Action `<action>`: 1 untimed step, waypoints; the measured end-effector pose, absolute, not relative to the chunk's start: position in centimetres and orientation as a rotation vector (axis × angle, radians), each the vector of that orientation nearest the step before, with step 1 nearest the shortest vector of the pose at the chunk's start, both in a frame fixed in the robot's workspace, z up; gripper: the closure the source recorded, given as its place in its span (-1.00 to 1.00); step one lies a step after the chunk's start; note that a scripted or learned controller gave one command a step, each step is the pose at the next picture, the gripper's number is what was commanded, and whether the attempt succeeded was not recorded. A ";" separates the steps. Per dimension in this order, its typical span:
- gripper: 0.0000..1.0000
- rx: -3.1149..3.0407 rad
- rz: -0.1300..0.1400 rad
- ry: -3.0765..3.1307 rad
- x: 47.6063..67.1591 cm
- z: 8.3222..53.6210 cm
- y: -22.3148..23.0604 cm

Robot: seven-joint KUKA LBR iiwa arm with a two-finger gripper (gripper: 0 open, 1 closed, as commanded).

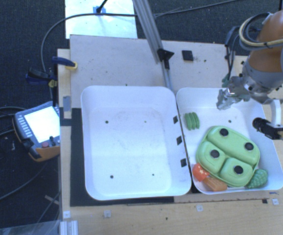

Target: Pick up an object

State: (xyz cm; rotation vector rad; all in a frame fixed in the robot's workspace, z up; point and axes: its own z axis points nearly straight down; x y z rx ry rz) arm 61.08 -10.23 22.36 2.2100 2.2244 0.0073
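In the right bin [200, 98] lies a big light-green block with black dots [228, 155]. A small ribbed green piece [192, 120] rests near the bin's left wall. At the front sit an orange-red toy [203, 176] and a dark green knobbly piece [258, 178]. My gripper [224, 100] hangs over the bin's back right area, above bare floor, well behind the big block. Nothing shows between its fingers, and their spread is too small to make out.
The left bin [126, 141] sits beside the right one. A metal pole [148, 28] slants across the back of the bench. A black cable fitting [266, 127] hangs at the right bin's right rim. A pendant [38, 130] lies off the bench at left.
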 end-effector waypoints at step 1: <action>1.00 2.211 0.006 2.225 61.2 26.8 -10.2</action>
